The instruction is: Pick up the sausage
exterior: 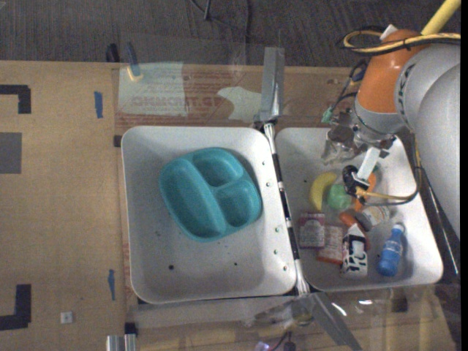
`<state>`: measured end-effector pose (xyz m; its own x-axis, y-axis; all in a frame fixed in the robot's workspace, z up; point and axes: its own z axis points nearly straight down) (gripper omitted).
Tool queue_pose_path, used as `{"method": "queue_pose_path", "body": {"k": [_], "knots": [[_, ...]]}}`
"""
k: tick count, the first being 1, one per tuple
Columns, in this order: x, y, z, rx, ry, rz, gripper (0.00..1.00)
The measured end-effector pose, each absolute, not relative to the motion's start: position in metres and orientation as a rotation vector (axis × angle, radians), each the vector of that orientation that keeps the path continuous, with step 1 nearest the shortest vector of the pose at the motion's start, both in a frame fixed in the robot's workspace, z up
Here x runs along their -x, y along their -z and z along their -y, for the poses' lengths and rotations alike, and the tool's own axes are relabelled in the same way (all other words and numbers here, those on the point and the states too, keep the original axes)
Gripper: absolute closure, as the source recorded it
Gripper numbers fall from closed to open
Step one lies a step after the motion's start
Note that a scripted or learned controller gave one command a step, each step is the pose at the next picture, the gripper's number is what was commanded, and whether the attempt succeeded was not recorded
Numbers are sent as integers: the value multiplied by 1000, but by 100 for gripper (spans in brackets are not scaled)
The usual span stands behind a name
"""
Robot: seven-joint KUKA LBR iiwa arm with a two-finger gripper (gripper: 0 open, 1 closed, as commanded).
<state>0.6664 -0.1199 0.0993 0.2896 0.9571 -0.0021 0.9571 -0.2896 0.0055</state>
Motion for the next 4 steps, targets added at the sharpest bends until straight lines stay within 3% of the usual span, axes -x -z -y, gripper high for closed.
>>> {"method": "queue_pose_path", "body": {"k": [1,2,3,4], "knots": [[-666,-99,120,-2518,-2,-1869,0],[-666,-87,197,-2678,8,-1658,0],[-666,-406,136,-2856,-1,-1304,0],[-609,-318,155,-2803,2,-1421,0]]}}
